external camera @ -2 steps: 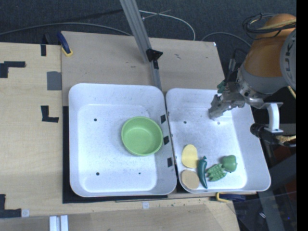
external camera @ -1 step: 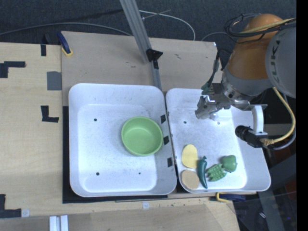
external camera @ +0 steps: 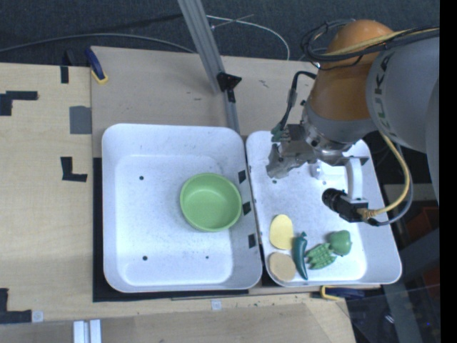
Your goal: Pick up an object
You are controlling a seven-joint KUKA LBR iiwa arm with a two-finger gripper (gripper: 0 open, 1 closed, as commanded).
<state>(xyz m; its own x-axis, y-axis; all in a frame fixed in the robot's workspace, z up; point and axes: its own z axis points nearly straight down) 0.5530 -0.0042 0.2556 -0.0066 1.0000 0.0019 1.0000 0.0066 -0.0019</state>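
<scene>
Camera view: pincer (external camera: 280, 164) hangs above right bin (external camera: 378, 259), opening unclear.

Part of a brand name is seen on the grey arm (external camera: 400, 91), just to the right of the tool (external camera: 285, 164) and above it: the dark letters "KU" are printed sideways along the casing, and the remainder of the word is cut off. No other text, label, number or sign can be read anywhere else.
</scene>
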